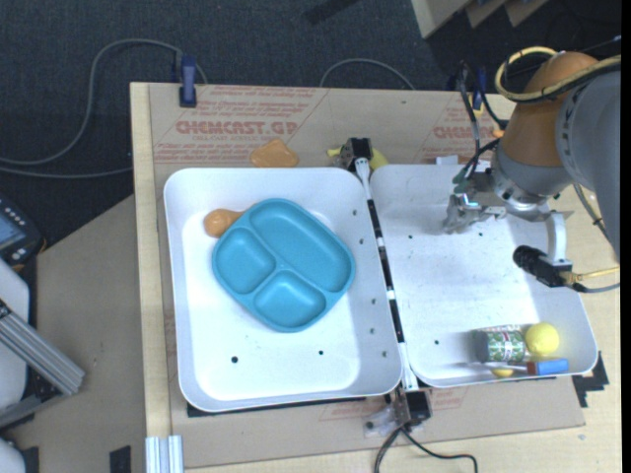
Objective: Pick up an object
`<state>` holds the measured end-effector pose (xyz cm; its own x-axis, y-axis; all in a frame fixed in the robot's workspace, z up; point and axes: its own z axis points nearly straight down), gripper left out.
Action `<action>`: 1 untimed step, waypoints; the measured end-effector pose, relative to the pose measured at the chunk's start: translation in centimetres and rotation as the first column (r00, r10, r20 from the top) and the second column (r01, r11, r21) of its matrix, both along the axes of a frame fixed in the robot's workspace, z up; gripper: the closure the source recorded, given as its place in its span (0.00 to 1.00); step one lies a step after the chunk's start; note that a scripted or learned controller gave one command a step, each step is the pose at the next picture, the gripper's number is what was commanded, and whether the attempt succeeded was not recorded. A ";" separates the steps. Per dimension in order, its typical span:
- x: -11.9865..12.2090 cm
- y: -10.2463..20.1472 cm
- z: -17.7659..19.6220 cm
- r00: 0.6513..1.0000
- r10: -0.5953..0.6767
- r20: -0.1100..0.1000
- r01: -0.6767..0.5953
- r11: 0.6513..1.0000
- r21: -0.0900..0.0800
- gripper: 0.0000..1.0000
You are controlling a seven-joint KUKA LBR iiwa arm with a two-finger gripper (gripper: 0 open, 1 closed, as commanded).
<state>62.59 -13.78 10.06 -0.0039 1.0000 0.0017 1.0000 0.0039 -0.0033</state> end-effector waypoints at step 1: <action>0.1 -0.2 1.3 1.000 -0.001 0.005 0.002 1.000 -0.002 1.00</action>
